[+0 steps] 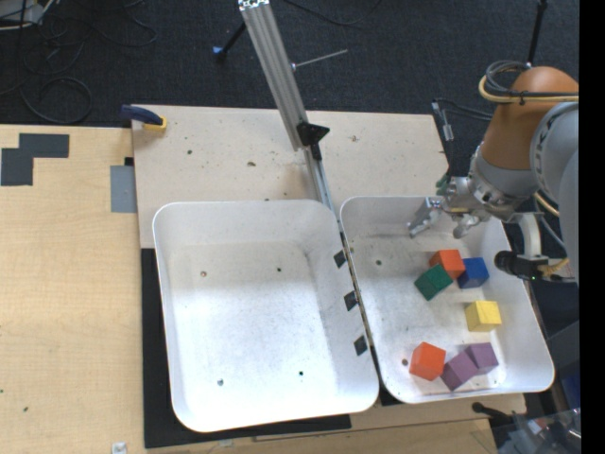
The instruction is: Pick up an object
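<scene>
Coloured blocks lie in the right bin point(373, 211): an orange block point(450, 261), green block point(433, 281) and blue block point(474, 271) cluster together, a yellow block point(482, 314) sits apart, and another orange one point(427, 360) rests beside two purple blocks point(470, 363). They look light, rigid and flat-sided, so opposite faces suit pinching. The yellow block, standing free, seems easiest. The tool point(440, 218) hovers above the bin's far end, fingers spread, holding nothing.

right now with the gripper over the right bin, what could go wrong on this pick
The green block, orange block and blue block sit packed together just below the gripper, so a descent may wedge between them or push them apart. The two purple blocks lie near the right bin's rim, which could block the fingers.
</scene>
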